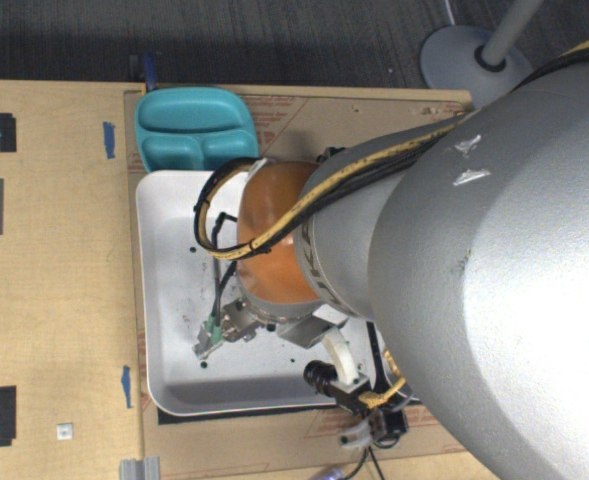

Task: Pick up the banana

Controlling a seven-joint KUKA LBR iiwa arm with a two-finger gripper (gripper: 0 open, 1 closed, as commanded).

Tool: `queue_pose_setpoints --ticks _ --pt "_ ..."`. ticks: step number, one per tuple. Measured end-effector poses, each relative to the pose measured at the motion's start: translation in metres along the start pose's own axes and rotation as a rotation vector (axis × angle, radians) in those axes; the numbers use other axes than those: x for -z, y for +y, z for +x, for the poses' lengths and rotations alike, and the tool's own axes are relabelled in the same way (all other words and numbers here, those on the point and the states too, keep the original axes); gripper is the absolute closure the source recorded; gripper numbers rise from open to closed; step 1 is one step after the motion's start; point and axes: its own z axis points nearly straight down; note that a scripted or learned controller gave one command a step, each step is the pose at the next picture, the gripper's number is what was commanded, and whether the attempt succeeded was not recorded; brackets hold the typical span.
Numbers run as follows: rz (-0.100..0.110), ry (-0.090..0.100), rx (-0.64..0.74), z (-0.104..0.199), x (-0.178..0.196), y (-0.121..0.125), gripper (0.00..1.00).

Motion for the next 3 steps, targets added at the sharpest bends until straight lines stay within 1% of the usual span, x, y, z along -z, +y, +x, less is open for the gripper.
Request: queue_pose_setpoints --ticks 1,2,3 --pt "0.003 -0.001 -0.637 -0.002 -0.035 -0.002 0.0" --pt "0.004 0.002 -1.032 0.009 -0.045 0.005 0.0" --pt "-0.001 0.004 -1.858 0.006 -0.045 0.01 0.0"
